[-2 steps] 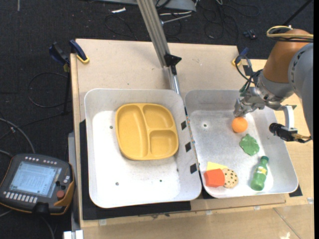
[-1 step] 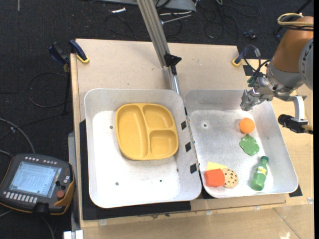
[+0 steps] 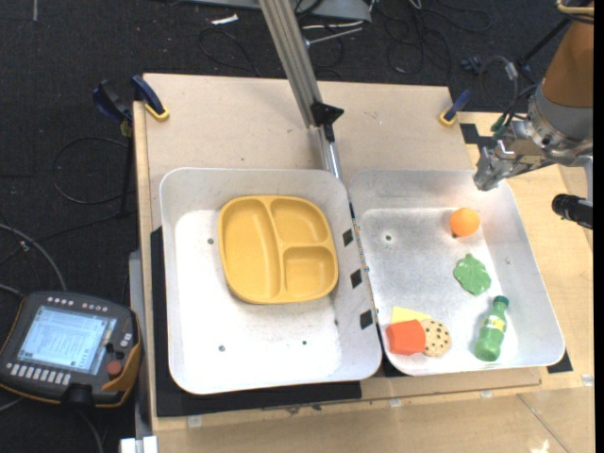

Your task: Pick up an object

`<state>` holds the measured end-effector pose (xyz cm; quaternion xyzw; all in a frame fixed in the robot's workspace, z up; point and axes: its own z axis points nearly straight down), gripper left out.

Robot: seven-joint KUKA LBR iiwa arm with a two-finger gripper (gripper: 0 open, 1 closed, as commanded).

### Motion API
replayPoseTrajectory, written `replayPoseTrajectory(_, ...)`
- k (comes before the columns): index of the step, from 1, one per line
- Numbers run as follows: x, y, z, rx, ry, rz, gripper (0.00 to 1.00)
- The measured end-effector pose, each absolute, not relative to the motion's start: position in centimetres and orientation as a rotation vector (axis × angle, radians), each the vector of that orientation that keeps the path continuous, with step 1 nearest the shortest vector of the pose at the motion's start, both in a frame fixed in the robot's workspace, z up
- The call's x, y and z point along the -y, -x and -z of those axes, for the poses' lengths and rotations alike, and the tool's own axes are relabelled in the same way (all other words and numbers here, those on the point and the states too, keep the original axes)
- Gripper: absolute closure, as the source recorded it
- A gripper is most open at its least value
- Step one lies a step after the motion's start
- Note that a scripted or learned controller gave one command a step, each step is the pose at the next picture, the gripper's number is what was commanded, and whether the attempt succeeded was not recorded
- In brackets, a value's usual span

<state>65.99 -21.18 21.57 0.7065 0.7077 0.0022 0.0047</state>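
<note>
Nearest, off the tabletop's [image 3: 245, 111] front left corner: a teach pendant [image 3: 66, 347] with a lit screen, on dark floor.

Right bin [image 3: 415, 243], front edge: a green bottle [image 3: 490, 329] with a yellow label, lying tilted near the front right corner. To its left, a red block [image 3: 407, 337] touching a yellow wedge [image 3: 408, 315] behind it and a speckled round cookie [image 3: 436, 338] on its right; the three form one tight cluster.

Right bin, middle: a green leafy piece [image 3: 471, 274], flat on the bin floor, apart from the bottle and from the cluster.

Right bin, rear: an orange ball [image 3: 463, 222], round and smooth, standing free with bare floor around it.

Left bin [image 3: 189, 253]: a yellow divided tray [image 3: 278, 249] with three compartments, set toward the bin's rear and right.

Above the right bin's rear right corner: the pincer [image 3: 487, 176], hanging clear of every item and nearest the orange ball; whether its tips are spread or pressed together cannot be told, and nothing shows between them.

Farthest: yellow-handled clamps [image 3: 151, 100] at the tabletop's rear corners, a slanted metal post [image 3: 294, 45], and cables on the floor.
</note>
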Motion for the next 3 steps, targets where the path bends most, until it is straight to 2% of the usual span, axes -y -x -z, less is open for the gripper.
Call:
replayPoseTrajectory(1, 21.2, -66.2, -27.0, -2.218, -2.213, -0.006, 1.00)
replayPoseTrajectory(2, 15.8, -64.8, -27.7, -2.231, -2.214, -0.003, 1.00)
replayPoseTrajectory(3, 10.0, -62.9, -26.3, -2.233, -2.214, 0.000, 1.00)
